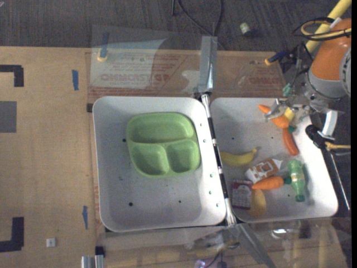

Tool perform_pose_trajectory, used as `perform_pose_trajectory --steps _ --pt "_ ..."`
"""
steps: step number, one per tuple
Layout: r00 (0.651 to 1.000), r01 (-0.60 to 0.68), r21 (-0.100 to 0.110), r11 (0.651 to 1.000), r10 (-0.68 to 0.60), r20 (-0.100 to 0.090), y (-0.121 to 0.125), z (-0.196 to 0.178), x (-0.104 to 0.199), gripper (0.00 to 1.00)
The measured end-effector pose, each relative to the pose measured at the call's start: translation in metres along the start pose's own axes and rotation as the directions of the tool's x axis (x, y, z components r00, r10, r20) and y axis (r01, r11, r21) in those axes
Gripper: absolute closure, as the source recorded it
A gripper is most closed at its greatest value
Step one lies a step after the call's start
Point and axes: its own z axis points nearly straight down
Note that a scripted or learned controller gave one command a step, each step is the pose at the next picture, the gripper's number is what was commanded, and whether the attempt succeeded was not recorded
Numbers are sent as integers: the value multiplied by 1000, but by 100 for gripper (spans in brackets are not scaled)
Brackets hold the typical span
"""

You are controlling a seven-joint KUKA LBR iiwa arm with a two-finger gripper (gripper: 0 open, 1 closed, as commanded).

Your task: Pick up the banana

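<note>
The yellow banana [239,158] lies flat in the right bin [234,121], close to its left wall, with its curved tip pointing right. My gripper [285,110] hangs over the far right part of the same bin, well up and to the right of the banana and apart from it. Just beneath the gripper sits a small orange and yellow item [281,120]. The arm's orange band [326,60] shows at the right edge.
A green divided plate [163,144] lies in the left bin [111,194]. Around the banana are a small carton [263,169], an orange carrot [268,183], a green bottle [297,178], a red packet [241,194] and an orange sausage-shaped piece [290,141].
</note>
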Motion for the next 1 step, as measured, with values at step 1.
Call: perform_pose_trajectory --steps 1 --pt "1000 -31 -4 1000 31 1 0 -37 -2 0"
